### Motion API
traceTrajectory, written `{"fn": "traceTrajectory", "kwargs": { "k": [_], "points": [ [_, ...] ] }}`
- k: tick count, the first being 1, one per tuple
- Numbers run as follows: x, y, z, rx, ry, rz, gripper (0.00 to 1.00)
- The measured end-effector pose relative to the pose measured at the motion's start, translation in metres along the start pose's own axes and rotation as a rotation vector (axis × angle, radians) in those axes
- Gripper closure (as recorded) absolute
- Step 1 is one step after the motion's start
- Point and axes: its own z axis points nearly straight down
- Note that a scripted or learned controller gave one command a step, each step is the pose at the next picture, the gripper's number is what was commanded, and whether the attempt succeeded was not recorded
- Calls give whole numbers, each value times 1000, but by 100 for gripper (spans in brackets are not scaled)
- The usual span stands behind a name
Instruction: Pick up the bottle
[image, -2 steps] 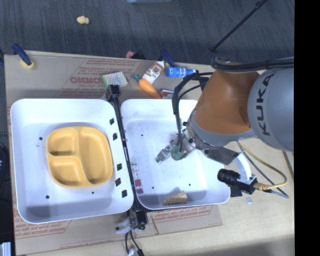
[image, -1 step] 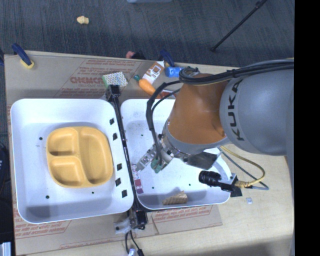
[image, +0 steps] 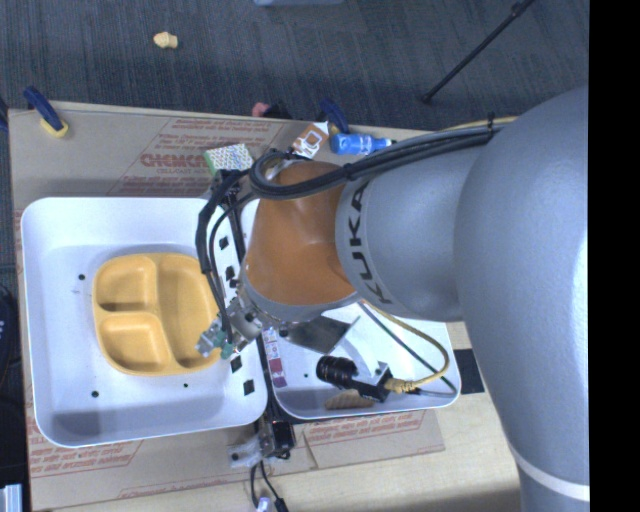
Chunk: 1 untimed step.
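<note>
Arm (image: 500, 220): you see it come in from the right of the yellow tray (image: 150, 310). Its grey bulk and orange band (image: 295, 245) cover most of the ground on that side.

Bench: a printed cardboard sheet (image: 150, 150) lies under both bins and shows beyond the tray's far side and along its near side.

Left bin (image: 40, 300): white and shallow. It holds the tray, which lies flat on the bin floor towards the right wall.

Right bin (image: 395, 360): to the right of the tray and largely under the arm. You see only its near part.

Tray: three compartments, two on its left half and one long one on its right.

Tool (image: 222, 343): at the tray's right rim, near its front corner, low over the long compartment. The wrist and cables hide it, so you cannot tell whether it is released or clenched, or whether it has anything.

Bottle (image: 355, 144): as far as you can judge, this is the bright blue oblong lying on its side on the cardboard. It is beyond the tray and to its right, outside both bins and well apart from the tool.

Green patterned packet (image: 228, 157): on the cardboard just beyond the tray's far right corner.

Blue clamp (image: 45, 110): at the cardboard's corner, beyond and left of the tray.

Small brown thing (image: 345, 402): right of the tray, at the right bin's near wall. Too blurred to name.

Yellow scrap (image: 165, 40): on the dark floor, far beyond the tray.
</note>
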Motion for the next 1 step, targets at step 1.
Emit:
{"fn": "traceTrajectory", "kwargs": {
  "k": [1],
  "points": [
    [-48,-39,-105,-4,-5,-26,100]
  ]
}}
